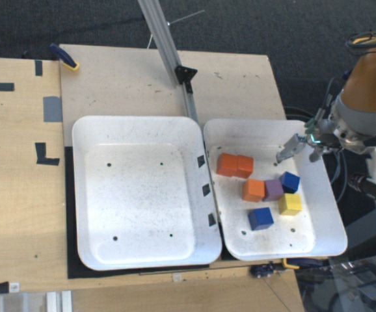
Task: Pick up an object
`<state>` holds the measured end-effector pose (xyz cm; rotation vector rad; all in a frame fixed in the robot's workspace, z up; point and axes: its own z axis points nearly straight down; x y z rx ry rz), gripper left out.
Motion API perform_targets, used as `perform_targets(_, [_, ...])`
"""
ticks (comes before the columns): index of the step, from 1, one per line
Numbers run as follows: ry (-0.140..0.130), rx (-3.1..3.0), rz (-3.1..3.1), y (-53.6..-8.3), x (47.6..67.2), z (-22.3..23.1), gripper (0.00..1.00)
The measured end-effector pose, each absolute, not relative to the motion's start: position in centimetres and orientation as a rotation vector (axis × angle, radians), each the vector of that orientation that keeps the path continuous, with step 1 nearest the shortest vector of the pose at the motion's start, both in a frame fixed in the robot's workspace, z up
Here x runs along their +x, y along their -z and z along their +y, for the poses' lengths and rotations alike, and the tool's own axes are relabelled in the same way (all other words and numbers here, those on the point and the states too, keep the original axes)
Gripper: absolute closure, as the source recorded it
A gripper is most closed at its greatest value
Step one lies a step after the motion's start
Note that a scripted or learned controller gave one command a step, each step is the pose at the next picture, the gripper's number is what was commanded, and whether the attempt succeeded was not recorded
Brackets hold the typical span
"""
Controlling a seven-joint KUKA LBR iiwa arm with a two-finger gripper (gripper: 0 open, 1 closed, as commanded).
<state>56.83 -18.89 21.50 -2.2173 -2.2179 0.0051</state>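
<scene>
Right bin [318,239] with six blocks clustered near its middle; left bin [136,194] alongside. Gripper [296,147] poised over upper right part of right bin, on grey arm [360,106] entering from the right; fingers slanted down and leftward, open or shut state not discernible at this size, nothing seen between them. Nearest candidates: blue cube [291,181], just below and slightly left of the fingertips, and purple cube [274,188] touching it on the left. Yellow cube [291,204] directly beneath the blue one. Orange cube [254,190] against the purple one; long orange block [234,166] further left, long axis roughly across the bin; second blue cube [261,218] lowest in the cluster. Probable requirement for next move: short travel down and leftward toward blue cube, with crowding neighbours as a likely hindrance to finger entry.
</scene>
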Motion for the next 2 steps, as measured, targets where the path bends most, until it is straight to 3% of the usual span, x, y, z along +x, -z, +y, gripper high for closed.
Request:
perform_targets(1, [-0.001, -2.219, -2.223, -21.8, 56.9, -18.9, 0.0])
perform_targets(2, [-0.007, -2.216, -2.218, -15.3, 56.7, -18.5, 0.0])
